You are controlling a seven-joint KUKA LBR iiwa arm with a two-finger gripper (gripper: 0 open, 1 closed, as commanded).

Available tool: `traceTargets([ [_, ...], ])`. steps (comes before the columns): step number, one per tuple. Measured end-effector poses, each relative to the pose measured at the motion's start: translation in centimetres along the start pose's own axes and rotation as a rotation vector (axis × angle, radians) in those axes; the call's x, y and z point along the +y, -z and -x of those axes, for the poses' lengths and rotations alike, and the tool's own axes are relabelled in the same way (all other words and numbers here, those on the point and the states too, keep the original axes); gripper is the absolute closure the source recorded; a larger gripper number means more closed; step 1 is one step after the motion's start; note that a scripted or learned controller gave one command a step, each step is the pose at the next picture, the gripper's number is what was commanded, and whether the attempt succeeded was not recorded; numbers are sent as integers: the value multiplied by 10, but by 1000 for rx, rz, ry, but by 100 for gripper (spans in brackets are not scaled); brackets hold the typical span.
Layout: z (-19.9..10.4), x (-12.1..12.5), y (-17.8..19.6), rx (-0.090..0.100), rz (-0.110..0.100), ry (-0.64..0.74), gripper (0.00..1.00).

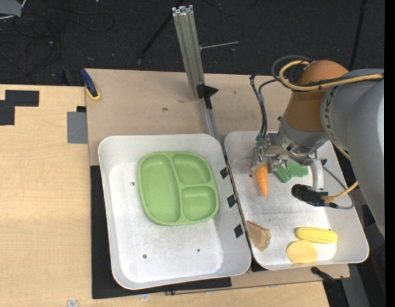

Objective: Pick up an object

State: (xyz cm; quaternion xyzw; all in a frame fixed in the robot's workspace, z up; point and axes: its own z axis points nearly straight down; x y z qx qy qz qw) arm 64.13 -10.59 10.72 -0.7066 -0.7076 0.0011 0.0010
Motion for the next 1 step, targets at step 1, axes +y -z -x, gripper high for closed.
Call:
traceTargets([
  [1, -4, -3, 61, 0, 4, -1, 100],
])
